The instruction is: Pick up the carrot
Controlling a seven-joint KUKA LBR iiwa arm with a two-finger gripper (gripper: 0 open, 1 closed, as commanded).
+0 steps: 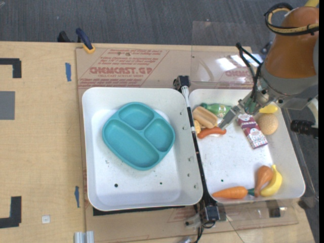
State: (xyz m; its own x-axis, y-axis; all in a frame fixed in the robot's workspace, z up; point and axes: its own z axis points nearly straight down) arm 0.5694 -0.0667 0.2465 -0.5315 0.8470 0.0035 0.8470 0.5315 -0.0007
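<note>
The carrot (230,193) is orange with a small green stub at its right end. It lies flat along the front wall of the right bin (296,161). My gripper (237,113) hangs over the back of that bin, well away from the carrot. It sits just right of a hot dog (205,116) and above a small red-orange pepper-like piece (210,132). Nothing shows in its grasp. The grey arm with its orange band (293,39) reaches in from the upper right.
Beside the carrot lie a brown-orange pear-shaped piece (262,178) and a banana (274,182). A maroon carton (253,132), a tan round item (269,124), a yellow piece (269,109) and a green item (218,108) crowd the back. The left bin (93,151) holds a teal divided plate (138,134).
</note>
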